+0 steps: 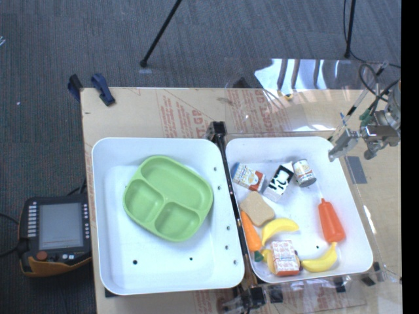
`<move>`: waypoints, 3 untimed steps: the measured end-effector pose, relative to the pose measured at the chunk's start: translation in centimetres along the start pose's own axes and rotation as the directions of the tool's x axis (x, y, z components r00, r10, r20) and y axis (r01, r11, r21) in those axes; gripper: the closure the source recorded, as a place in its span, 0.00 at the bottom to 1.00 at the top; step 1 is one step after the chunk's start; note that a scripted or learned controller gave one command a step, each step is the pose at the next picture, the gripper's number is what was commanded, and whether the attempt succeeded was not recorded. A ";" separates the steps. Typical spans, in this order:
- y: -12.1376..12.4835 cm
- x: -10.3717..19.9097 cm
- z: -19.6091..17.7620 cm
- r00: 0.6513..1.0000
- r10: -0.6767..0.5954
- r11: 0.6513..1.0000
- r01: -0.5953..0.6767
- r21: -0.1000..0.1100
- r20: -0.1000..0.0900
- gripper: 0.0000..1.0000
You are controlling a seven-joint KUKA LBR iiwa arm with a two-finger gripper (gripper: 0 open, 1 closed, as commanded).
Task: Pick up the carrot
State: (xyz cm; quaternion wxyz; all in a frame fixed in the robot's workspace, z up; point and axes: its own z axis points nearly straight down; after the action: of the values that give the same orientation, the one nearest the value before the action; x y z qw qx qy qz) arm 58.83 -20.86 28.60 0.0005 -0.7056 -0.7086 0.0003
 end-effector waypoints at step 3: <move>-9.0 20.5 10.2 0.994 0.114 0.993 -0.114 0.008 0.000 0.00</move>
State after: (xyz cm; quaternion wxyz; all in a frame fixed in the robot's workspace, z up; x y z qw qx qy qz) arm 49.71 -0.37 18.42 0.0038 -0.7448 -0.6673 0.0030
